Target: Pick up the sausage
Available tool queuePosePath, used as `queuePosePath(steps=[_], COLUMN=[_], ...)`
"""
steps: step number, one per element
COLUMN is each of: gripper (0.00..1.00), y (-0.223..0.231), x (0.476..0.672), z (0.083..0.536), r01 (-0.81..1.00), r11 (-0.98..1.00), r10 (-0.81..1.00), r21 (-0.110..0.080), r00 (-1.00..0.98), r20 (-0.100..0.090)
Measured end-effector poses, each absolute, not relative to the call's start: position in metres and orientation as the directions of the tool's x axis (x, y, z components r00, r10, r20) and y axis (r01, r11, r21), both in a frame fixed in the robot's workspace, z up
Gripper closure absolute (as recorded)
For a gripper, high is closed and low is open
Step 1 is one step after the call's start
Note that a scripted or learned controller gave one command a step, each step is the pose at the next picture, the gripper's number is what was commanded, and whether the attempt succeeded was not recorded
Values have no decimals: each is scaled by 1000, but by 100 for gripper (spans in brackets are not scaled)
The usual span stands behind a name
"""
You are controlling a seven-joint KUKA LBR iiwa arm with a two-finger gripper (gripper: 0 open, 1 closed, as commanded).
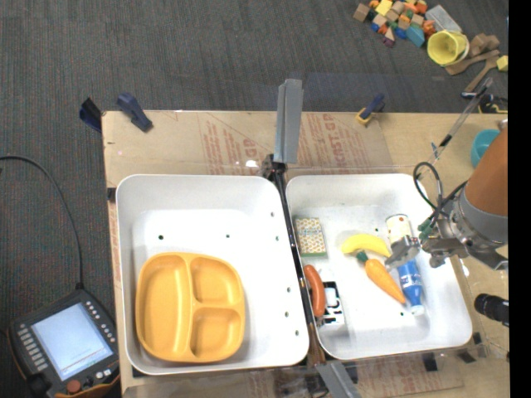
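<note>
- Tool [408, 251] low over the right bin [365, 342], near that bin's right wall, at the end of the grey arm [485, 210] reaching in from the right; orange band at the frame's edge above the wrist.
- Fingers' state: cannot tell, too small and too cluttered at the tip.
- Nothing seen pinched between the fingers.
- Just under and in front of the tool: blue tube with a white cap [410, 286], lying lengthwise toward the bin's near wall.
- Just left of the tool: carrot [384, 279], touching or nearly touching the tube; banana [365, 243] just beyond the carrot's stem end.
- Close behind the tool: small white cylindrical thing [397, 223].
- Sausage [315, 289] well to the tool's left, at the left wall of the right bin, lying along that wall, apart from the tool.
- Beside the sausage, toward the tool: small black-and-white item [331, 303]; behind it, a patterned box [310, 235].
- Far left of the tool: left bin [199, 201] holding a yellow divided plate [191, 307].
- Both bins on the brown bench [207, 143].
</note>
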State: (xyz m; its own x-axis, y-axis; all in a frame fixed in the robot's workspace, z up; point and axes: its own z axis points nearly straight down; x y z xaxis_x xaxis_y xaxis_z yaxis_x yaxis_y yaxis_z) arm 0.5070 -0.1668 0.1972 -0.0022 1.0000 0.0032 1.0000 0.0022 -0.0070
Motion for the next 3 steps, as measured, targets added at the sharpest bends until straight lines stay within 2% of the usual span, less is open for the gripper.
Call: queuePosePath(steps=[1, 2, 3], gripper=[100, 100, 100], y=[-168, -202, -198], x=[507, 518, 594], z=[204, 313, 288], r01=[1000, 998, 997], r11=[-1, -61, -78], r10=[1000, 998, 997], r21=[-12, -4, -6], r00=[1, 61, 78], r20=[6, 0, 0])
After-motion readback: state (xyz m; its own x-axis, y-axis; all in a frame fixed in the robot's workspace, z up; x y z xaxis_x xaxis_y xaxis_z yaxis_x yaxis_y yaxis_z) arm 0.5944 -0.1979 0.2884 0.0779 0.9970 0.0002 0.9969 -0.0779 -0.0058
